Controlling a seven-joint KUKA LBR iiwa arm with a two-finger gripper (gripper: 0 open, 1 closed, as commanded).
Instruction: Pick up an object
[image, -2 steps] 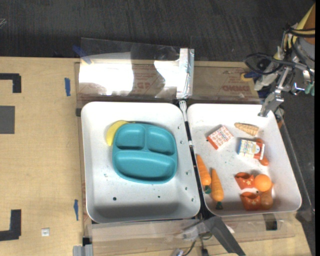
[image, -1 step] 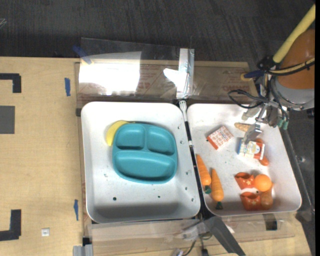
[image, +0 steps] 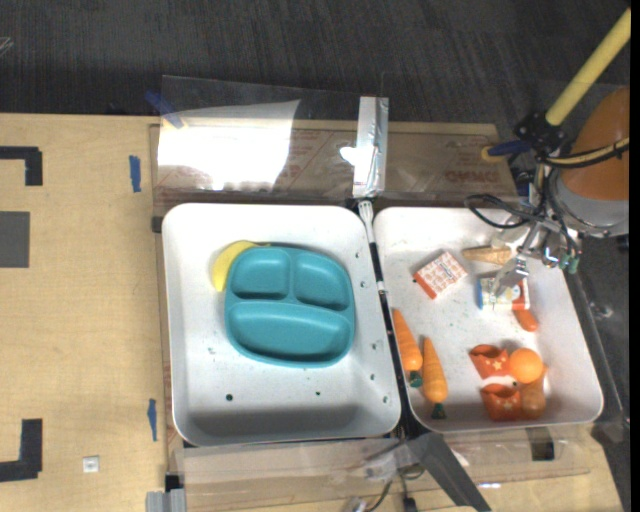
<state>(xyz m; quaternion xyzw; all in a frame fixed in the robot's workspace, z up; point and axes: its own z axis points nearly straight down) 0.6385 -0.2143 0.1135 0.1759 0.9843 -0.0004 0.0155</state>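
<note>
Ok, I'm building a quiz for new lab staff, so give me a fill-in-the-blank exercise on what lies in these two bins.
1. The teal three-compartment plastic plate lies in the ____ bin.
2. A ____ object peeks from under that plate's upper left edge.
3. Two orange toy carrots lie by the ____ wall of the right white bin.
4. The small red-and-white box lies in the ____ bin.

Missing words: left; yellow; left; right.

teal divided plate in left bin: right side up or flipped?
Right side up: the teal plate shows three recessed compartments facing the camera, lying flat in the left bin.
</note>
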